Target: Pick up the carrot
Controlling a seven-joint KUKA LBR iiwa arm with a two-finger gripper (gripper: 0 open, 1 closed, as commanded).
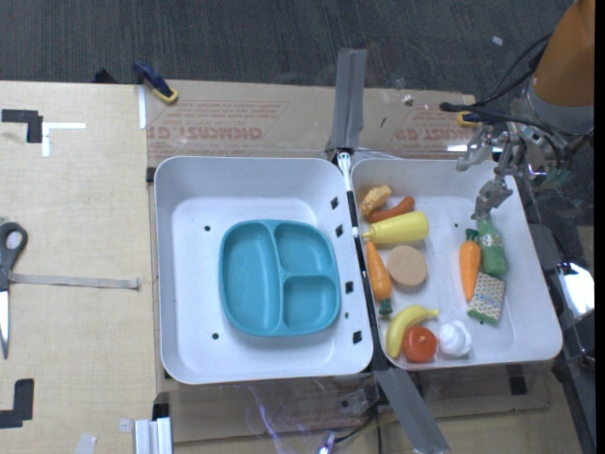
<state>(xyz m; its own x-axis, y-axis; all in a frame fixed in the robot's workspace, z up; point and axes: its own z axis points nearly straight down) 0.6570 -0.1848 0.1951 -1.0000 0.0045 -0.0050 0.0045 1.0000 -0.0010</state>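
The gripper hangs over the upper right part of the right bin; whether it is open or closed cannot be made out, and nothing is visibly held in it. Just below it lies a carrot, a smooth orange taper, point down, beside a glossy green packet. A second carrot rests against the bin's left wall. Between them sit a round tan disc, a smooth yellow bottle-shaped piece, a curved banana, a shiny red tomato and a knobbly white piece. The left bin holds a teal plastic plate with three compartments.
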